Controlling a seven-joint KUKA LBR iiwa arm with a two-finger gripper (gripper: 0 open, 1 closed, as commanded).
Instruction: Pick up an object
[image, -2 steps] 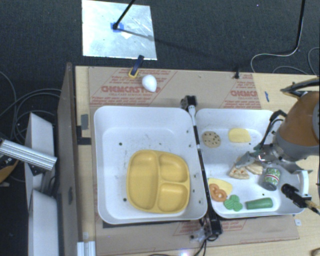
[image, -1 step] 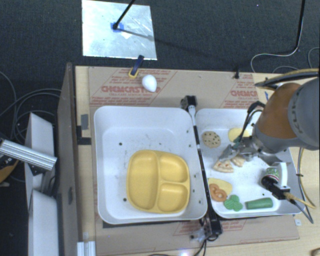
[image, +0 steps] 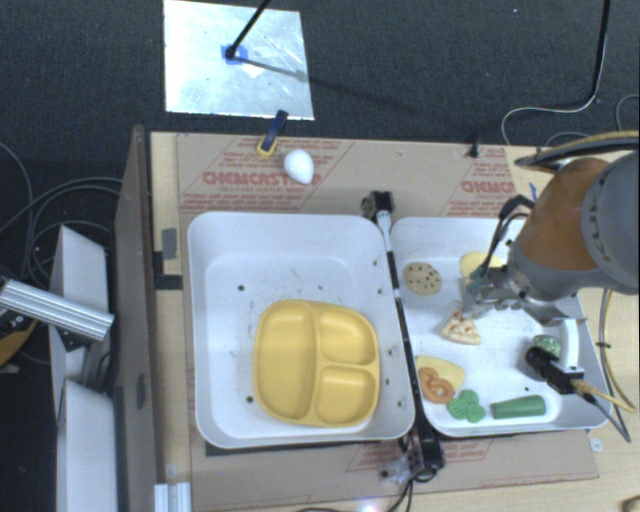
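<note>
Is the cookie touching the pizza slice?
Apart. The camera view shows the cookie near the right bin's left wall and the pizza slice lower right of it, with bare white floor between.

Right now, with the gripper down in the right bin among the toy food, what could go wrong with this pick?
The gripper sits between the pizza slice, the cookie and a yellow piece partly hidden by the arm. It could nudge one aside or close on two at once. The pizza slice lies flat on the right bin, so the fingers may slide over it and come up with nothing.
</note>
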